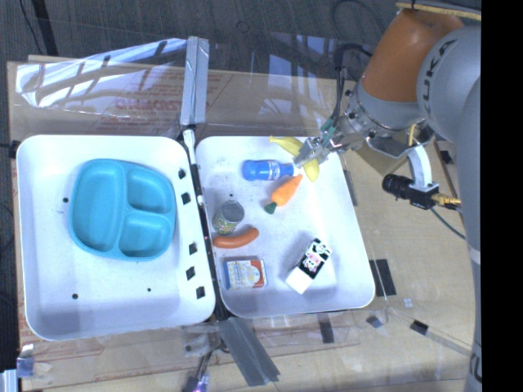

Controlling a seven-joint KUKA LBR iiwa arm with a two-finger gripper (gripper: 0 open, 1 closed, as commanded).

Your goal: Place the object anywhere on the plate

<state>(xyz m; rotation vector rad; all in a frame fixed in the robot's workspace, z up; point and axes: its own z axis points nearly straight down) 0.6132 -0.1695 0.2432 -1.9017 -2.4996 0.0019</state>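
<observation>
Since the sectioned light-blue plastic plate (122, 209) in the left white bin (49, 300) carries nothing, you should judge the task barely begun: every candidate object lies in the right white bin (347, 280). The gripper (315, 155) hangs at that bin's far edge, just beside the yellow toy banana (284, 144), the blue bottle (263, 170) and the orange toy carrot (284, 192). You cannot tell its state from this camera view, nor whether it touches anything.
</observation>
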